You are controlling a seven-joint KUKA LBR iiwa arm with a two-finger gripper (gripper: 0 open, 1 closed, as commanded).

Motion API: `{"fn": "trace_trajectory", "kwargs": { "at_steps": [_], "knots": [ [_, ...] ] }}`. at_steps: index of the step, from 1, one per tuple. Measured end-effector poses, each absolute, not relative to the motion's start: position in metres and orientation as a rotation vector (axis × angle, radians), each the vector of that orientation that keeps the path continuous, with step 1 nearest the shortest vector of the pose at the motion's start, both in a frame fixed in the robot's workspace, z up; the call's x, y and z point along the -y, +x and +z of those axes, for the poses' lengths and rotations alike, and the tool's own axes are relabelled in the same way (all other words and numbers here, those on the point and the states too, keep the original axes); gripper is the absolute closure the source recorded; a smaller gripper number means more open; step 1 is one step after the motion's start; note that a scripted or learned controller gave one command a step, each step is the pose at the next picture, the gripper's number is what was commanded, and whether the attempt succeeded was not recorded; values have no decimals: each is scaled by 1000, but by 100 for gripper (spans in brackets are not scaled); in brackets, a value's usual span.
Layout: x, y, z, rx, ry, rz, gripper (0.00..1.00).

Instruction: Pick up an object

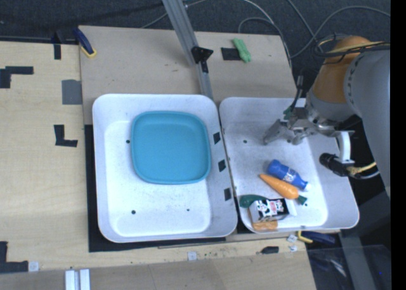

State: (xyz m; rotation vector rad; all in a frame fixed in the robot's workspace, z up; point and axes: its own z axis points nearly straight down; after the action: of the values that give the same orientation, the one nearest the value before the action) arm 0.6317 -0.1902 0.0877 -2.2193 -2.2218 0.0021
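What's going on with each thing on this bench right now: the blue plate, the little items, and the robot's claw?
Blue plate: lying flat in the left bin.
Blue bottle: on its side in the right bin.
Carrot: lying flat, touching the bottle.
Black-and-white carton: lying near the bin's front edge.
Gripper: open, holding nothing, above the bin's floor.

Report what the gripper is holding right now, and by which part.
Nothing. The gripper hangs open over bare floor of the right bin, apart from the blue bottle and the carrot.
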Motion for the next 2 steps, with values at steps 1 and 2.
{"fn": "trace_trajectory", "kwargs": {
  "at_steps": [1, 2],
  "knots": [
    [194, 631, 100, 2220, -2227, 3, 100],
    [189, 635, 162, 2226, -2223, -4, 100]
  ]
}}
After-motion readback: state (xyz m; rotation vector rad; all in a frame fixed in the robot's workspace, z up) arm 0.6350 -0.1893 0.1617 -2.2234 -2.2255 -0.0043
